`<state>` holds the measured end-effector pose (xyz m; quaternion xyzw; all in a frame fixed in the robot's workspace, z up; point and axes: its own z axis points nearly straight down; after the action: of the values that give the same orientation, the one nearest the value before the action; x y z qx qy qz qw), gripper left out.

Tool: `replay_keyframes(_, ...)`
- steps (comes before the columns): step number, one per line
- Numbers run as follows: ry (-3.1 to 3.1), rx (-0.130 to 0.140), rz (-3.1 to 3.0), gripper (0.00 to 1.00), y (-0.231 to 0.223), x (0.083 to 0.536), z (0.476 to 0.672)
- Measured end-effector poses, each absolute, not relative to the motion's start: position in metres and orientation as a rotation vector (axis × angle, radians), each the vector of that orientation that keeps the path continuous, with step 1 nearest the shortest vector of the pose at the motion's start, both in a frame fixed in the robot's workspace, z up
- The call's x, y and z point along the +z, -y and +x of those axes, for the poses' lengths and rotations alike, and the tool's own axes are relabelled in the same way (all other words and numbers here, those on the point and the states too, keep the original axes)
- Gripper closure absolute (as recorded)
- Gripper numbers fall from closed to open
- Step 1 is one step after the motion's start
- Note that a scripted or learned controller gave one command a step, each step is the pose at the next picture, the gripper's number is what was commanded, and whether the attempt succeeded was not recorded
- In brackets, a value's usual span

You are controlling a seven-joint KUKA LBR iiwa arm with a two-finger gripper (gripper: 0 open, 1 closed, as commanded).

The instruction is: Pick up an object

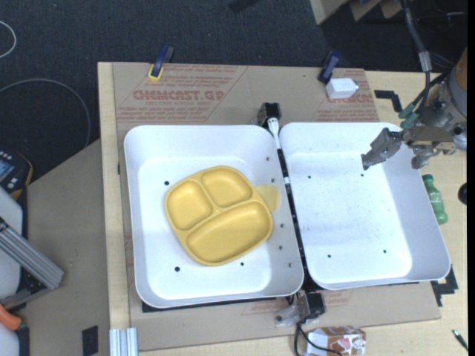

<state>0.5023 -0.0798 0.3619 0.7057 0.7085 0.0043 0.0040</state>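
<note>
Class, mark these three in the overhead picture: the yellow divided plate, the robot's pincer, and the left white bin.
yellow divided plate (217,215), camera view, on its centre ridge.
pincer (373,156), camera view, between its fingertips.
left white bin (148,154), camera view, on bare floor.

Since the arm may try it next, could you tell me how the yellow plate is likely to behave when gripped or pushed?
The plate looks like moulded plastic, so probably stiff and light. It lies flat and wide in the left bin, so it should slide rather than tip or roll. Its smooth raised rim may slip from the gripper.
</note>
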Motion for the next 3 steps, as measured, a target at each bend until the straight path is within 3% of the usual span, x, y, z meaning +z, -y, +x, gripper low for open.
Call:
replay_keyframes(1,-2.22,0.025,2.204,0.0,0.01,0.529,0.48)
replay_keyframes(2,-2.221,0.006,2.216,1.0,0.012,0.532,0.48)
replay_keyframes(3,-2.226,-0.015,2.23,1.0,0.013,0.418,0.478)
